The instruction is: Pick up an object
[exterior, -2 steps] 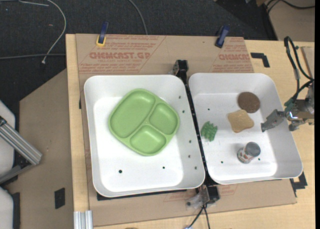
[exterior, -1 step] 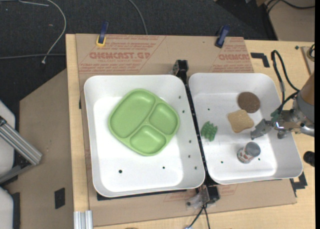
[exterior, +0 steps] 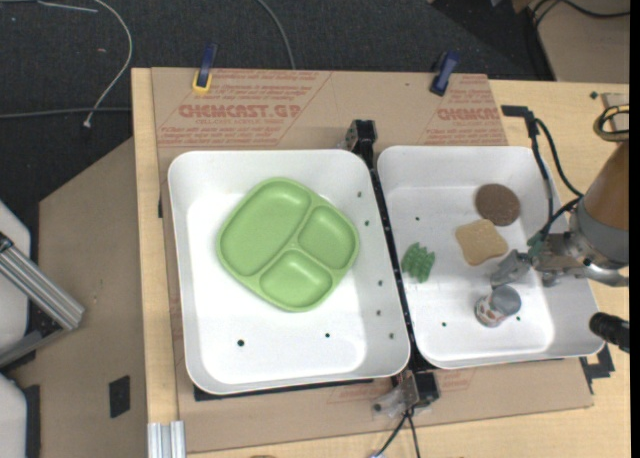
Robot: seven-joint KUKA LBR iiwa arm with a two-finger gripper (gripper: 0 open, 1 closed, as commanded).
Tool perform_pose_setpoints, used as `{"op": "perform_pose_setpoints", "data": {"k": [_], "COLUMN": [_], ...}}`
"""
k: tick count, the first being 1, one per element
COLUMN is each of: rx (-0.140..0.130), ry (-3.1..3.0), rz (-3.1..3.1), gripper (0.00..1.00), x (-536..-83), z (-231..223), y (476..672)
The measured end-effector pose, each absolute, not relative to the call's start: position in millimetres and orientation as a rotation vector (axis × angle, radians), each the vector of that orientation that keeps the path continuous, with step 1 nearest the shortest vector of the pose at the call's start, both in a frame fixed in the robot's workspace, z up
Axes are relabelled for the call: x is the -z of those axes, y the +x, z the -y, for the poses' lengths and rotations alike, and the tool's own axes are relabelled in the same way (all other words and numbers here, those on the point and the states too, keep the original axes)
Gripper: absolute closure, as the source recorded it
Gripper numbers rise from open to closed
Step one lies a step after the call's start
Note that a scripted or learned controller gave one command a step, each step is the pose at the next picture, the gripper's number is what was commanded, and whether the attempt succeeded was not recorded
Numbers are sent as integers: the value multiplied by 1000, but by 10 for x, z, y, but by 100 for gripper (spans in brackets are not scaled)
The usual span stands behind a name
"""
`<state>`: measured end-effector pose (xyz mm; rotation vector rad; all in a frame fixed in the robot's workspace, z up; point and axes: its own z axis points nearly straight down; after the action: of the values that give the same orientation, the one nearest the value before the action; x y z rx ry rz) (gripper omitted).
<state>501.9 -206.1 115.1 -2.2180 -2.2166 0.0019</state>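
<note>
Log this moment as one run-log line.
claw over right bin, near tan piece | grip: unclear | grey object below claw | green plate in left bin

The left bin (exterior: pixel 200 346) is largely taken up by a green divided plate (exterior: pixel 288 243); bare floor is left along its front and left edges. In the right bin (exterior: pixel 450 171), the middle is crowded by a brown round piece (exterior: pixel 497 203), a tan slab (exterior: pixel 481 241), a green toy (exterior: pixel 417 262) near the dividing wall and a grey cup-like object (exterior: pixel 497 305). The right side is blocked by the arm (exterior: pixel 605 216) and gripper (exterior: pixel 520 264). Open floor remains along the back and front-left.
</note>
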Motion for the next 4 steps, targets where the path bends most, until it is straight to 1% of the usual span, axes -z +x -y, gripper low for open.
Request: {"op": "perform_pose_setpoints", "data": {"k": [1,2,3,4], "rx": [-1,3,5,5], "ry": [-2218,-2221,-2225,-2226], "rz": [2217,2220,2228,2227], "gripper": [0,100,100,100], "x": [-830,-959,-1598,-2199], "z": [2054,2056,2064,2144], "y": [5014,5027,5081,5047]}}
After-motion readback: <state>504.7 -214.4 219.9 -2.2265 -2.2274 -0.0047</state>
